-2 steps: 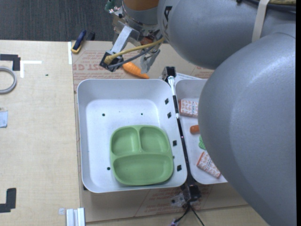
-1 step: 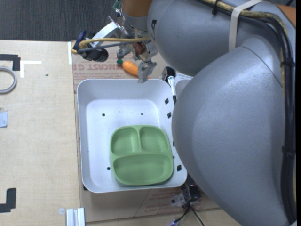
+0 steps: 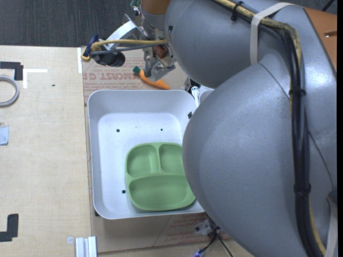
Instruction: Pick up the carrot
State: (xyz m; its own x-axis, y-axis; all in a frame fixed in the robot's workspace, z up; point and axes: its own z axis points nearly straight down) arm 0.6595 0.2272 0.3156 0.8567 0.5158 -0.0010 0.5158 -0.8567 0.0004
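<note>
The hand (image 3: 154, 68) hangs over the worktop (image 3: 43, 143) just beyond the bin's (image 3: 102, 143) far rim, directly above the carrot (image 3: 153, 80), touching or nearly so. Whether it is open or closed cannot be told. A green tray (image 3: 158, 178) lies inside the bin.

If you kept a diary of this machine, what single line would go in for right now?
phase: at carrot | gripper over carrot, beyond white bin | green tray in bin | grasp: unconfirmed

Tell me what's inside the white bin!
The white bin has a green divided plate lying flat in it, near the front. The bin's right side is covered by the big grey arm, so anything there can't be seen. The carrot sits outside, behind the bin.
</note>
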